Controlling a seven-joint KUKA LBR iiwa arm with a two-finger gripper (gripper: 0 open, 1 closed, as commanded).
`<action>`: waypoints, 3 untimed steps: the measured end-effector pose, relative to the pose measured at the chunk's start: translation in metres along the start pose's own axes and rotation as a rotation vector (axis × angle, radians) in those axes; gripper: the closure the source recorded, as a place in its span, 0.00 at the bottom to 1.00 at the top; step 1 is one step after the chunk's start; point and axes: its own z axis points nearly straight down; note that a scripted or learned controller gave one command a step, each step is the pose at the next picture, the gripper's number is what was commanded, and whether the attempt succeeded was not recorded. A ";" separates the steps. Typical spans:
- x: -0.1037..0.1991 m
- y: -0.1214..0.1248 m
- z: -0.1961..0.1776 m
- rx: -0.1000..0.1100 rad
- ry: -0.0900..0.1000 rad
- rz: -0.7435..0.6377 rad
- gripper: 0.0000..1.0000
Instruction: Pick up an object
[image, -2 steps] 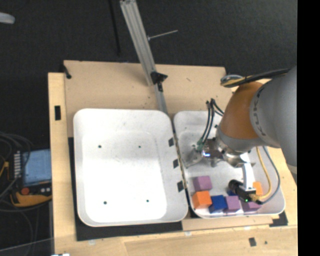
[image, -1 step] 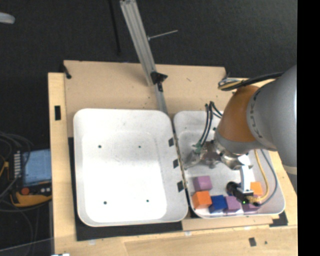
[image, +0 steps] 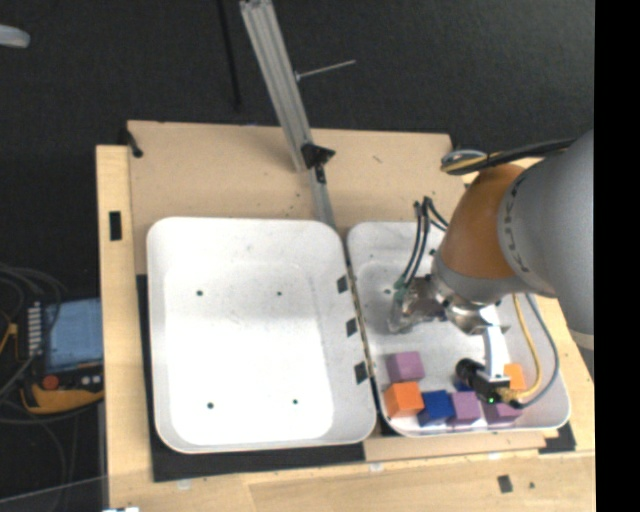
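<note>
1. Blocks, among them an orange block (image: 404, 398) and a blue block (image: 436, 406), are clustered at the right bin's (image: 372, 250) near edge.
2. The end effector (image: 408, 312) is poised just behind them; its opening cannot be told.
3. The approach is judged underway; a descent onto one block is called for next.

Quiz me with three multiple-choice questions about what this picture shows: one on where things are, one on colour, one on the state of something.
1. Where are the blocks?
A. right bin
B. left bin
C. floor

2. What colour is the block between the orange block and a purple block?
A. green
B. blue
C. white

3. Where is the arm?
A. over the left bin
B. off the bench
C. over the right bin

Answers: 1 A, they lie at the right bin's near edge. 2 B, it is blue. 3 C, the arm hangs above the right bin.
</note>
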 end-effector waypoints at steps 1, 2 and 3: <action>-0.005 0.005 -0.064 -0.002 0.000 -0.011 1.00; -0.006 0.007 -0.118 -0.002 0.000 -0.016 1.00; 0.048 -0.005 -0.130 0.005 0.003 -0.021 1.00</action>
